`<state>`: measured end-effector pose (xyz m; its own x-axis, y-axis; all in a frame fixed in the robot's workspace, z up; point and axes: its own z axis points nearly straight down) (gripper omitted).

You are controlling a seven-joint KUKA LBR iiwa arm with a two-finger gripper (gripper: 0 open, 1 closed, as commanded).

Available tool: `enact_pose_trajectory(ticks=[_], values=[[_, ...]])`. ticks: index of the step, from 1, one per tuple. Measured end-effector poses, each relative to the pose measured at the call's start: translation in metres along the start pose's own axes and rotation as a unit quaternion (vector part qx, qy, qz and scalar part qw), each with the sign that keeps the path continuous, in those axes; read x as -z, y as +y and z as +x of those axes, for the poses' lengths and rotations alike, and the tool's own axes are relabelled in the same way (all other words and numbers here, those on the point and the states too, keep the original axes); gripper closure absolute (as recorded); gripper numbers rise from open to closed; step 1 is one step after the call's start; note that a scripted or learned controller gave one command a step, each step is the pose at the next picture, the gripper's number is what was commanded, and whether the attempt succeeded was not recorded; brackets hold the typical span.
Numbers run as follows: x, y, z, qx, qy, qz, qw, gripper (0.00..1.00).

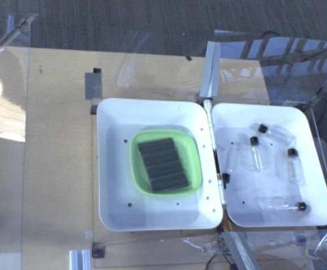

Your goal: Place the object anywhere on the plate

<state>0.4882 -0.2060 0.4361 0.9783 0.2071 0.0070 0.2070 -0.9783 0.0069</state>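
A green square plate point(192, 151) sits in the left bin point(112, 167). A dark grey ribbed block point(162, 165) lies flat on the plate, tilted a little, covering most of its middle. In the right bin point(315, 167) lie several clear vials with black caps: one near the top point(270, 131), one upright-looking at centre point(256, 153), one at the right point(292, 165), and one along the bottom point(284, 206).
A grey metal bar point(210, 72) runs from the back of the bench to the seam between the bins. A small dark bracket point(94, 85) sits on the wooden bench behind the left bin. Clear panels surround the bench.
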Motion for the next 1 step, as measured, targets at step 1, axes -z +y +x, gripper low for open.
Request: enact_pose_trajectory(ticks=[1], values=[[0.0000, 0.0000, 0.0000, 0.000, 0.000, 0.000, 1.0000, 0.00]])
